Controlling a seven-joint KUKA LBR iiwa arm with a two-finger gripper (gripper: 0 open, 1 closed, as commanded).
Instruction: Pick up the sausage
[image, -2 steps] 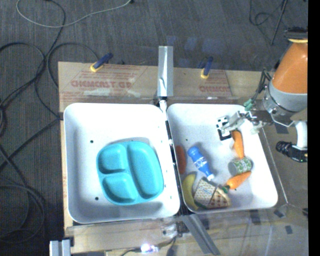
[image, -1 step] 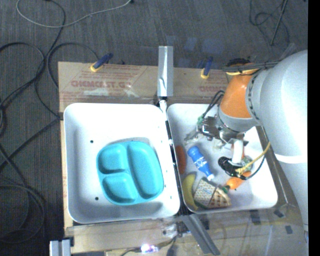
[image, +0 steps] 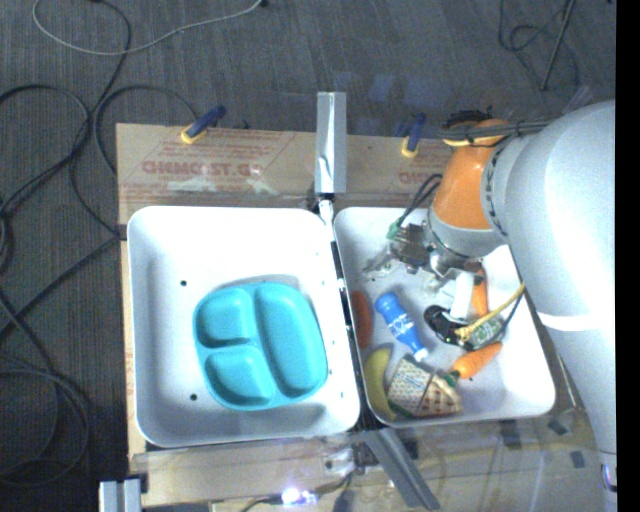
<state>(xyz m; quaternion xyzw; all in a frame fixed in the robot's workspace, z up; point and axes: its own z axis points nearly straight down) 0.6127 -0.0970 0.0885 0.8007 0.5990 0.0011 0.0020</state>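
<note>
Lying nearest in the right bin (image: 517, 388) were a patterned pouch (image: 428, 392), a yellowish banana (image: 376, 372) and a carrot (image: 478, 361). Farther back, the sausage (image: 362, 316) lay along the bin's left wall, just beside a blue bottle (image: 399, 321). Beyond them hung the gripper (image: 405, 246); whether it was spread or closed could not be told.

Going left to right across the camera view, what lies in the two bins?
In the left bin: blue divided tray → in the right bin: sausage → blue bottle → carrot.
</note>
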